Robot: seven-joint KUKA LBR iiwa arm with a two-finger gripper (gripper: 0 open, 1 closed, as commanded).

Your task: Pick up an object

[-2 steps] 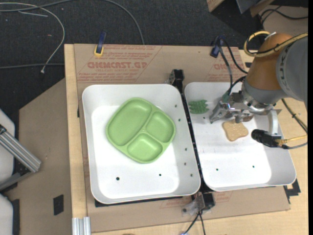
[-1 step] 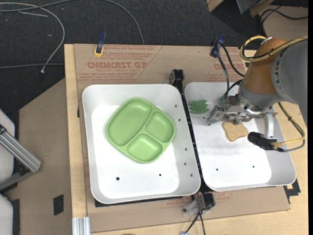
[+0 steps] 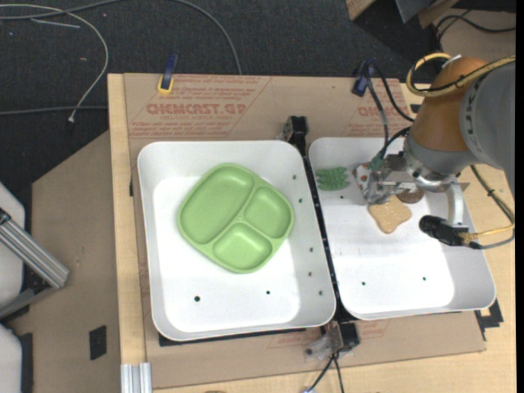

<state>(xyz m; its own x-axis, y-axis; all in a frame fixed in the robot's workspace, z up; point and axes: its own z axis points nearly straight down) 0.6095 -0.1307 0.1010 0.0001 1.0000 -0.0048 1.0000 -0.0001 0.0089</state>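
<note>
While the arm (image 3: 458, 113) reaches in from the right over the right bin (image 3: 409, 293), its gripper (image 3: 378, 185) sits low in that bin's upper half. How wide the gripper stands cannot be told; the wrist body hides the tips. Nothing is visibly held.

Right bin contents:
- Tan piece (image 3: 389, 215), toast-like in shape, lying flat just below and in front of the gripper. Whether it touches the gripper cannot be made out.
- Small green item (image 3: 332, 178) near the bin's upper left corner, just left of the gripper and apart from it.
- A brownish item (image 3: 407, 193) partly hidden under the wrist; kind not clear.

Left bin (image 3: 164, 244): one light green tray (image 3: 236, 217) with three compartments, lying flat and turned at an angle, near the middle.

Both bins rest on a cardboard sheet (image 3: 131, 137) with red print. Cables (image 3: 82, 23) run across the dark floor at upper left.
</note>
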